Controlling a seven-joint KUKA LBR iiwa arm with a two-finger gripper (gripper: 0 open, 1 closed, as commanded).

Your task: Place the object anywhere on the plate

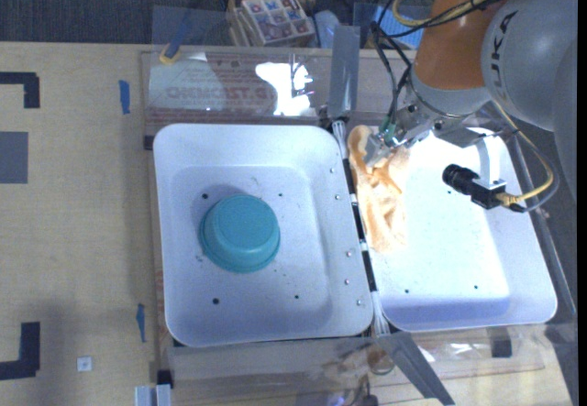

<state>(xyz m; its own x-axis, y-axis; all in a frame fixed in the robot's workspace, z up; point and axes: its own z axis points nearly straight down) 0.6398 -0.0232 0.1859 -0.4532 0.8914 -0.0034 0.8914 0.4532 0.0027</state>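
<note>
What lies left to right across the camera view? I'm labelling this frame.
Blue tape → left bin → teal plate → orange cloth → right bin.

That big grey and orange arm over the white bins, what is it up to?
The arm's gripper is down at the far left corner of the right bin, right at the top of a crumpled orange-tan object lying along the bin's left wall. It looks set to pick it up. A teal plate sits in the left bin, with nothing on it yet.
</note>
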